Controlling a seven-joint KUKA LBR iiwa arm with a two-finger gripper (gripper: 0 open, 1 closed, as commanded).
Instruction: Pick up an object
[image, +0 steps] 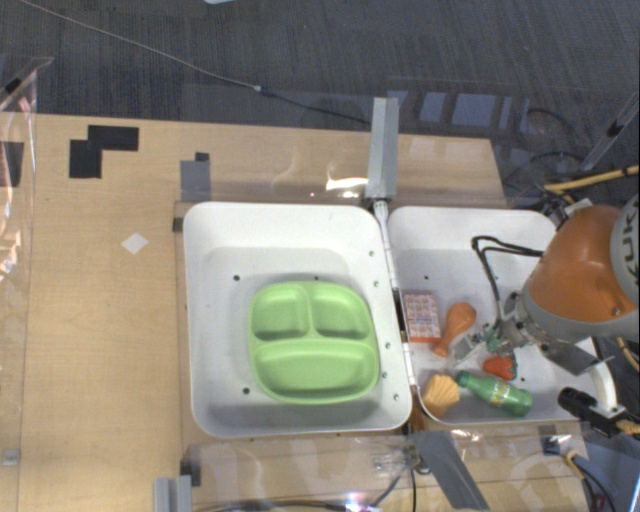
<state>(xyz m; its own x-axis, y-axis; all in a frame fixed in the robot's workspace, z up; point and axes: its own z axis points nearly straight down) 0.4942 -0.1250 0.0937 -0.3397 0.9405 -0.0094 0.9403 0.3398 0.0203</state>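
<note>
Camera view finds the gripper (497, 340) low in the right bin (440, 235), among toys near its front edge, probably targeting the red piece (501, 367); its state I cannot tell.

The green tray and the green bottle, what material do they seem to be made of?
Green tray: apparently matte moulded plastic, with an even colour and soft rounded compartments.
Green bottle: probably glossy toy plastic, judging by the bright highlights on its body; too small to be sure.

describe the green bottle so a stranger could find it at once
Look in the right-hand shallow white bin, along its near edge. There the small green plastic bottle lies on its side, right of a tan cone-shaped toy. It alone there is green and long.
</note>
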